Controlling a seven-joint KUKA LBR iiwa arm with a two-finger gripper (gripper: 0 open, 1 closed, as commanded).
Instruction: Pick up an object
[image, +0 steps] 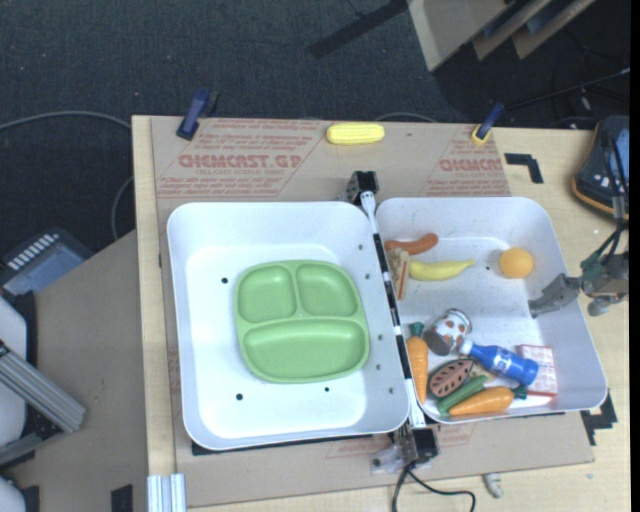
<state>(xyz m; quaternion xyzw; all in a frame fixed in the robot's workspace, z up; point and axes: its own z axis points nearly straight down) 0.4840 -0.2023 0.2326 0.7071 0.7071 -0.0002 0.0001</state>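
With the hand (572, 290) at the right bin's (560, 235) right rim, its grip state impossible to tell, the lone orange ball (516, 263) nearby looks the cleanest pick: centre over it, then descend straight.

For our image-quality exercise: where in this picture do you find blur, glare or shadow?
Camera view: even, soft lighting; the green plate is fairly sharp with a faint sheen; the gripper at the right bin's edge looks smeared; small toys like the blue bottle are soft; shadows stay faint.
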